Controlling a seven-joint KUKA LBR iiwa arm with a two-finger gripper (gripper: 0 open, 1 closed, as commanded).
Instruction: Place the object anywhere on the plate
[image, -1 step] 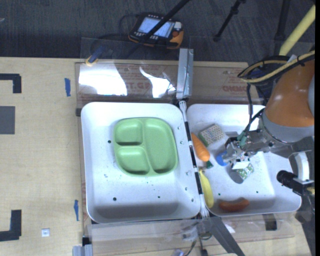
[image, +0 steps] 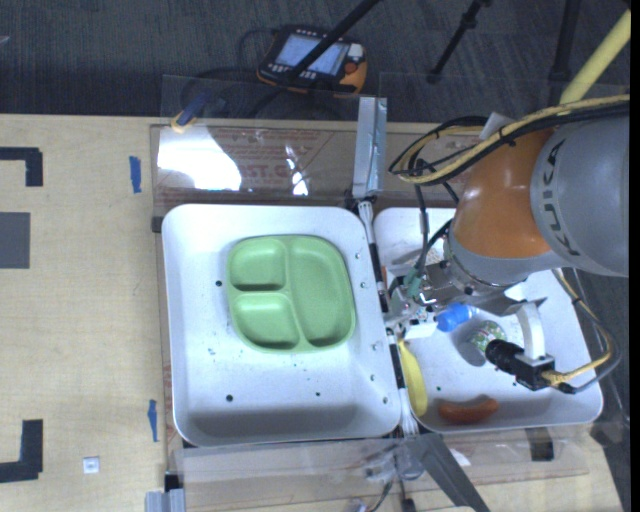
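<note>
Candidate objs all in right bin (image: 585, 400), none on plate yet: 1 yellow banana-shaped item (image: 412, 378) along bin's left wall, 1 reddish sausage-shaped item (image: 468, 408) near front wall, 1 small blue item (image: 455, 318) just beside the wrist hardware. Can't tell which one counts as the task obj. Gripper (image: 412, 296) down low at right bin's left edge, close to the divider btwn bins, mostly hidden under grey arm w/ orange band (image: 500, 205); can't tell if released, clenched, or grasping anything. Nothing visibly held. 1 green plate (image: 292, 292), 3 compartments, lying flat in centre of left bin (image: 200, 390), well apart from all 3 items. Black-and-yellow cable fitting (image: 525, 365) trailing over right bin floor. Risks, as a guess: banana item lies tight against bin wall, so little room to get at it, prob a slip or miss; blue item small and partly tucked under wrist, easy to nudge away instead of grab; carry must cross the raised rims btwn bins, so a weak hold could drop the obj short of plate; cable could drag over or snag loose items. Count: 2 bins, 1 plate, 3 loose items, 1 arm, 1 gripper.
</note>
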